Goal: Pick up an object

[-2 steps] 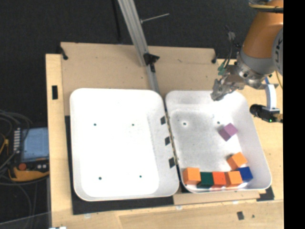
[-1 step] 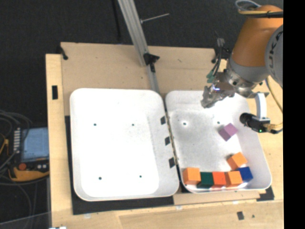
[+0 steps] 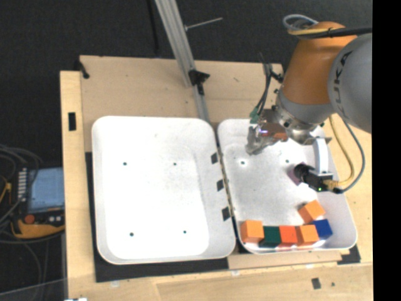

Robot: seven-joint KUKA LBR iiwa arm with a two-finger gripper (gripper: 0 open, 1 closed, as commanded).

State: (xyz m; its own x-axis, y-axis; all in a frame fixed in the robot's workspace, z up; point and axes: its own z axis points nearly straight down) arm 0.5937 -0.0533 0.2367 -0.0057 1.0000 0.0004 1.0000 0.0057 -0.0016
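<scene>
My gripper hangs over the far left part of the right bin, above bare white floor. Nothing shows in it. Several blocks lie along the bin's near edge: an orange block, a green block, two more orange blocks and a blue block. One more orange block sits tilted just behind the blue one. All the blocks lie well to the near right of the gripper. A small purple thing shows at mid-right in the bin.
The left bin stands next to the right one, with clips along their shared rim. A slanted metal rail runs from the top down to the bins' far edge. The arm's grey and orange body overhangs the far right corner.
</scene>
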